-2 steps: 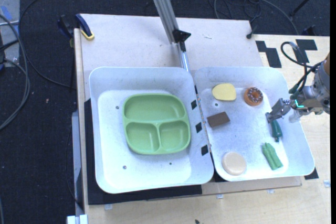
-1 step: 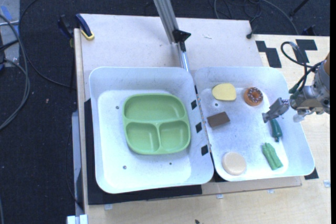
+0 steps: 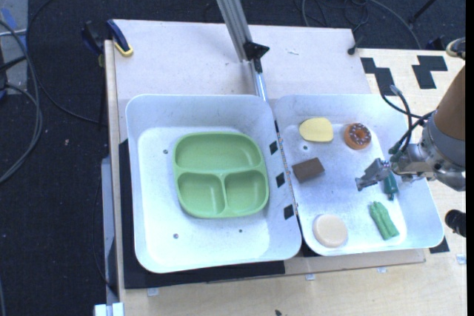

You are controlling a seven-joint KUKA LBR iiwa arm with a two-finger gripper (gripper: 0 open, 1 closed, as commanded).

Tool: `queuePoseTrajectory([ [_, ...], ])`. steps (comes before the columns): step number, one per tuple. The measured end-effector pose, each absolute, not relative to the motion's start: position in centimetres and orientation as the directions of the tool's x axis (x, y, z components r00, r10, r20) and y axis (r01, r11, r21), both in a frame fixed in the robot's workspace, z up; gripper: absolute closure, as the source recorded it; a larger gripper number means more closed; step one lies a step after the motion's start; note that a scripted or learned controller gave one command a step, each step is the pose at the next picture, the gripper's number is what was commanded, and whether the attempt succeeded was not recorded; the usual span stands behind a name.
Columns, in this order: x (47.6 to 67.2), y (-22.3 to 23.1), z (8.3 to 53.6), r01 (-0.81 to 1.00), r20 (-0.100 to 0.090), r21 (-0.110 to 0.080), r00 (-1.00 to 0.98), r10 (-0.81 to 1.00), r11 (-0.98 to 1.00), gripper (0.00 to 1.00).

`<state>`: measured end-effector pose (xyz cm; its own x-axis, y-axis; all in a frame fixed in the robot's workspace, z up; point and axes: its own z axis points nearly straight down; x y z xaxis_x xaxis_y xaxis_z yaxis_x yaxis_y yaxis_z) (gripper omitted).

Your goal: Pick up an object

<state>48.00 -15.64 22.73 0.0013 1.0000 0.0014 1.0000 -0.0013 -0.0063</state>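
Left bin holds a green tray; right bin holds five items. The tool hovers there, grip unclear.

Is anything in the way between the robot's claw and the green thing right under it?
Nothing visible is. The gripper hangs just above the green object in the right bin, with bare white floor between. The brown block and donut sit off to the sides.

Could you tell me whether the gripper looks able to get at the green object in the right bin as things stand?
Probably yes: the gripper hangs just above the green object, which lies apart from the other items.
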Motion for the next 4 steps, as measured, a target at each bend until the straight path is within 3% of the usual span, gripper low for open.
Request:
queuePoseTrajectory([
  [2, 48.4, -15.0, 12.7, 1.0, 0.001, -0.005, 0.001, 1.0, -0.001, 0.0],
  [3, 48.5, -15.0, 14.0, 1.0, 0.0, 0.0, 0.002, 1.0, -0.002, 1.0],
  [4, 49.4, -15.6, 19.7, 1.0, -0.002, 0.005, -0.002, 1.0, 0.002, 1.0],
])
